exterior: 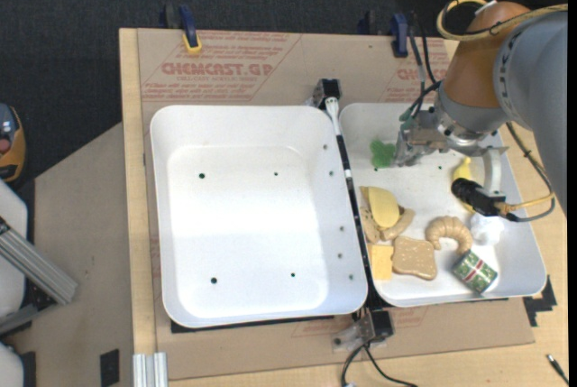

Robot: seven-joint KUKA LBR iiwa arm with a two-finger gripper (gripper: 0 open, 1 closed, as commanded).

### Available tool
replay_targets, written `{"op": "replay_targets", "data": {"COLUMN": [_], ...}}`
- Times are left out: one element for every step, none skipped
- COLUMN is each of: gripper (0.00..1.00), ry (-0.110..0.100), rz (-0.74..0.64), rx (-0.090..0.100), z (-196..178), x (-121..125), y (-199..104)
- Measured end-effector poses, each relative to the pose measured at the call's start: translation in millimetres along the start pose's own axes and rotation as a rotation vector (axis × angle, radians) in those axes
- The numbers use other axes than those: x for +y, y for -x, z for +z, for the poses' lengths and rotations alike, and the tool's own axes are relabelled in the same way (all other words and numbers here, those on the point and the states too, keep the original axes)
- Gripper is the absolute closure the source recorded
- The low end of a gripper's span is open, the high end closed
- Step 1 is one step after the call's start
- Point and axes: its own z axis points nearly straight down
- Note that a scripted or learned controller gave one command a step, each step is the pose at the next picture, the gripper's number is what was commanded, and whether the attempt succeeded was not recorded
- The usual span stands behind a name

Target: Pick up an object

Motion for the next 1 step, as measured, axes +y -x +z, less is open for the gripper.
{"op": "replay_targets", "data": {"gripper": [1.00], "ry": [0.015], "rz": [-0.004], "rx": [0.001], "z": [-176.0], "x": [2.8], "y": [-34.7]}}
